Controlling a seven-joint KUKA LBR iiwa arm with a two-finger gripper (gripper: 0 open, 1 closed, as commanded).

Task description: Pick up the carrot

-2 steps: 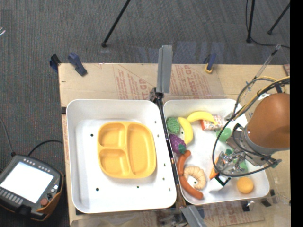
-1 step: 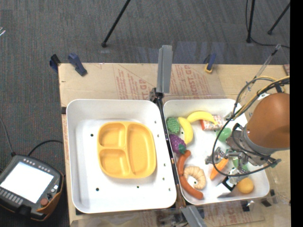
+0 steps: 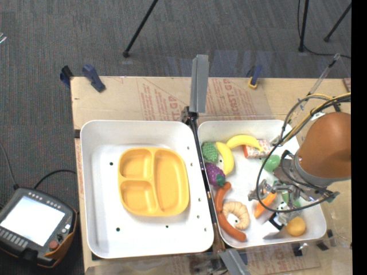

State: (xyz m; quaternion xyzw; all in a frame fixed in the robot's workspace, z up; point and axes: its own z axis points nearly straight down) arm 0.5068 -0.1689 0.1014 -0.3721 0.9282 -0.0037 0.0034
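The carrot [image 3: 261, 207] is a small orange piece lying in the right bin [image 3: 246, 125], near its middle-right. My gripper [image 3: 274, 199] hangs low over the bin right at the carrot's upper end, under the orange-banded wrist [image 3: 325, 145]. The wrist and cables hide much of the gripper, and the carrot's lower tip pokes out to its left.
The right bin also holds a banana [image 3: 236, 144], a green vegetable [image 3: 210, 152], purple grapes [image 3: 215, 174], two sausages [image 3: 221, 196], a shrimp-like toy [image 3: 236, 212], an orange ball [image 3: 296, 226] and a green piece [image 3: 272, 162]. A yellow divided plate [image 3: 153, 181] lies in the left bin [image 3: 97, 153].
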